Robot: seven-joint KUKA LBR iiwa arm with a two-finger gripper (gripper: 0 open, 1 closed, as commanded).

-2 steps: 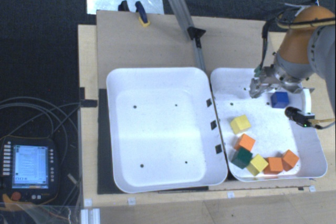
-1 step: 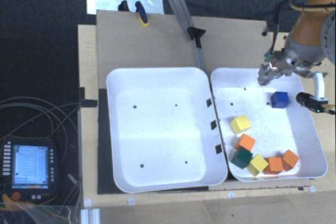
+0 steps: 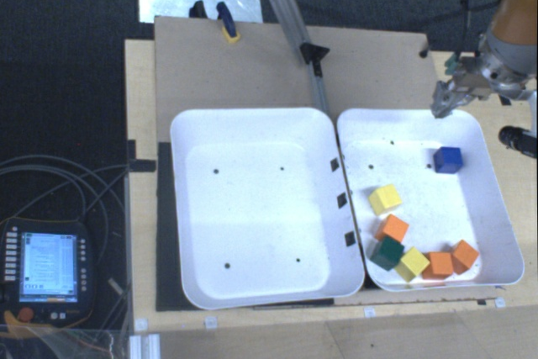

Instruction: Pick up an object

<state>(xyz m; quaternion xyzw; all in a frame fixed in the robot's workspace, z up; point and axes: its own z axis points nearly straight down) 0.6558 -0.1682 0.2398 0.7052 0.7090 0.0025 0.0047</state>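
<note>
Blue cube [image 3: 447,160] in right bin [image 3: 496,206] (gripper [image 3: 443,105] above rim).

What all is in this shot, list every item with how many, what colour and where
Bins: two, white, side by side on the bench.
Blue cube: one, upper right bin.
Yellow cubes: two, right bin, one mid, one near the front.
Orange cubes: three, right bin, lower part.
Green cube: one, right bin, front left.
Handheld screen: one, dark, floor lower left.
Gripper: one, grey, over the right bin's far edge.
</note>
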